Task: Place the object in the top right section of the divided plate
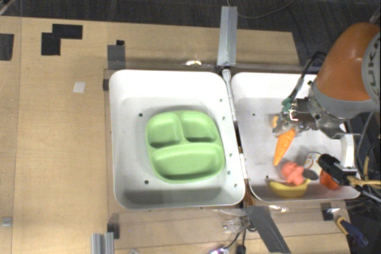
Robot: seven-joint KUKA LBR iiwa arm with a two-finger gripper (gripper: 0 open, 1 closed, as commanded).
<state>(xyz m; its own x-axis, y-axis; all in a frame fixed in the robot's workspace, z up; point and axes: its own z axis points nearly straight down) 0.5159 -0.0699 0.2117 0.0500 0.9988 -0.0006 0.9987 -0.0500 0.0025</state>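
Hanging at the hand [290, 122], a carrot [284, 146] tilts over the right bin [257, 128].

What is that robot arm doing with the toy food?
The robot arm reaches in from the right, and its gripper is right at the top of a toy carrot in the right bin. The carrot hangs tilted, seemingly lifted, though the grip itself is hard to see. A pink toy and a yellow banana lie nearby. The green divided plate waits in the left bin with nothing in its sections yet.
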